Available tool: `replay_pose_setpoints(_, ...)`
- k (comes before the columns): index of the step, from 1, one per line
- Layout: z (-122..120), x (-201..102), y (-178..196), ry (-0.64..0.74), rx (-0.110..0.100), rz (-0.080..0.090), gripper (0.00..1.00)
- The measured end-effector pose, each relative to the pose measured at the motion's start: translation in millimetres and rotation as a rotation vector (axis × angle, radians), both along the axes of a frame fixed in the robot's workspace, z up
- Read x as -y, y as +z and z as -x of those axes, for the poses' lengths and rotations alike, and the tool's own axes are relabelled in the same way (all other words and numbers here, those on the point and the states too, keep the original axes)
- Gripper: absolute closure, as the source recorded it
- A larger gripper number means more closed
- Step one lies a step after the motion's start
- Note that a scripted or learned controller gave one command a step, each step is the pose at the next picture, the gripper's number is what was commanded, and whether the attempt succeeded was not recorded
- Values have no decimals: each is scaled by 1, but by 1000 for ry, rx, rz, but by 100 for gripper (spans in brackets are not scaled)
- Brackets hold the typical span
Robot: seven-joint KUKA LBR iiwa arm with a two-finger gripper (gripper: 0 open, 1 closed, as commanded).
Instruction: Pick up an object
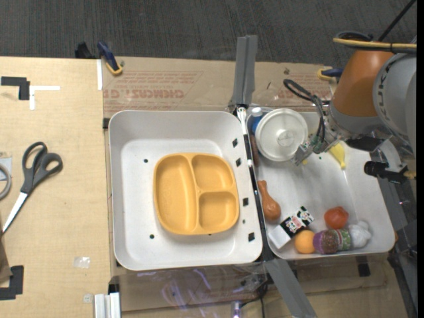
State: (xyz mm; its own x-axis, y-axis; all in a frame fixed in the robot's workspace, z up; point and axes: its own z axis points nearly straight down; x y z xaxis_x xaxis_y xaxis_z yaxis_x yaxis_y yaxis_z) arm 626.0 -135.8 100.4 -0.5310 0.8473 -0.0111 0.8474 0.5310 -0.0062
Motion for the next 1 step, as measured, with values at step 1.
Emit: replay_pose_setpoints(1, -33, -85, 92, -18, 1, -11, 100)
